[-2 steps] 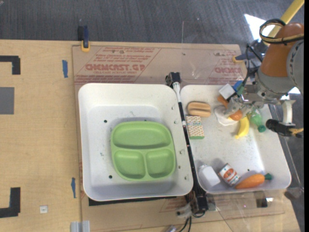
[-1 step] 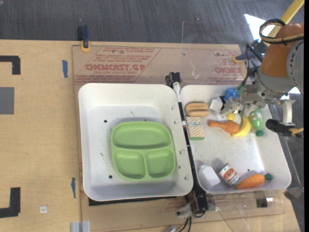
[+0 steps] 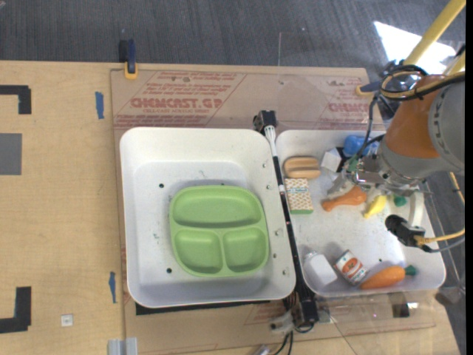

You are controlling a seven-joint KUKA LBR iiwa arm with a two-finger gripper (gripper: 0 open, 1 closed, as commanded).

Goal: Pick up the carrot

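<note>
Camera view, nearest first: at the near edge of the right white bin (image 3: 436, 272) an orange carrot with a green stem end (image 3: 385, 276) is seen lying on its side, just beside a small red-and-white can (image 3: 351, 267) and a white bottle (image 3: 319, 266). In the left white bin (image 3: 140, 198) a green three-compartment plastic tray (image 3: 218, 230) is set flat. Farther in, the pincer (image 3: 367, 177) is held low over the right bin's middle — well apart from the carrot. Whether it is wide or narrow cannot be told. Beside it an orange toy piece (image 3: 344, 198) and a yellow piece (image 3: 374, 206) are seen, and a small patterned box (image 3: 298, 195) near the divider. Beyond these a tan bread-shaped toy (image 3: 301, 167) and a blue object (image 3: 355, 144) are placed — near the far wall. The bins are carried by a wooden tabletop (image 3: 59, 198).
</note>
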